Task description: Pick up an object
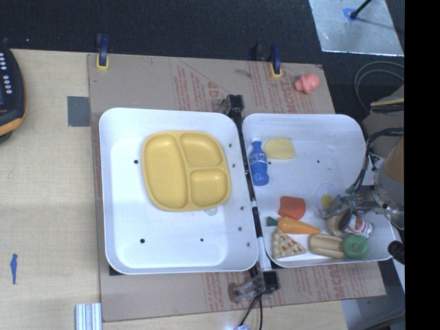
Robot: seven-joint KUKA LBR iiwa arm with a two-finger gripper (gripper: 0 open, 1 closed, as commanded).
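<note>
My gripper (342,210) is low over the right side of the right bin (323,126), reaching in from the right edge. It sits right above a small cluster: a brownish piece (335,225), a red-and-white round item (359,227), a green round toy (355,246) and a tan bread roll (326,246). I cannot make out anything held. Further left in the same bin lie a carrot (297,225), a red block (292,206), a pizza slice (287,244), a blue bottle (258,162) and a pale yellow flat piece (279,148).
The left bin (120,239) holds a yellow divided plate (185,169). A pink toy (308,82) lies on the cardboard behind the right bin. Clamps (102,50) hold the cardboard's far edge. A dark device (9,91) rests at the far left.
</note>
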